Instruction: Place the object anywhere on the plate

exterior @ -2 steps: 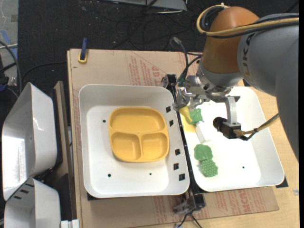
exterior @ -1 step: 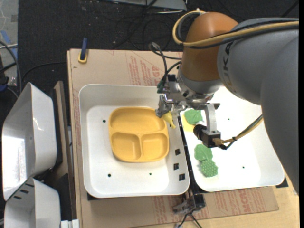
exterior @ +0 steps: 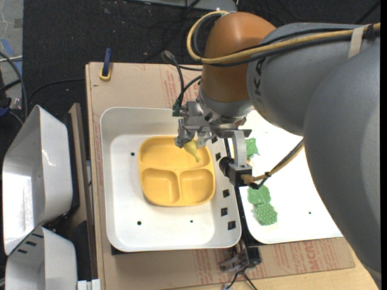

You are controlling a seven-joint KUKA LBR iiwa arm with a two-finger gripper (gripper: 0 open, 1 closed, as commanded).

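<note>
I see my gripper (exterior: 192, 142) over the yellow divided plate's (exterior: 176, 175) upper right rim, in the left bin (exterior: 121, 180). A yellow-green banana-like piece (exterior: 193, 151) slants down-right from the jaws, apparently pinched between them, already above the plate.

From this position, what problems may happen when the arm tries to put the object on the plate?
1. The gripper hangs over the yellow plate's upper right rim; a small yellowish piece there might drop outside, into the white bin.
2. The green objects lie in the other bin; the arm may brush them when moving.
</note>
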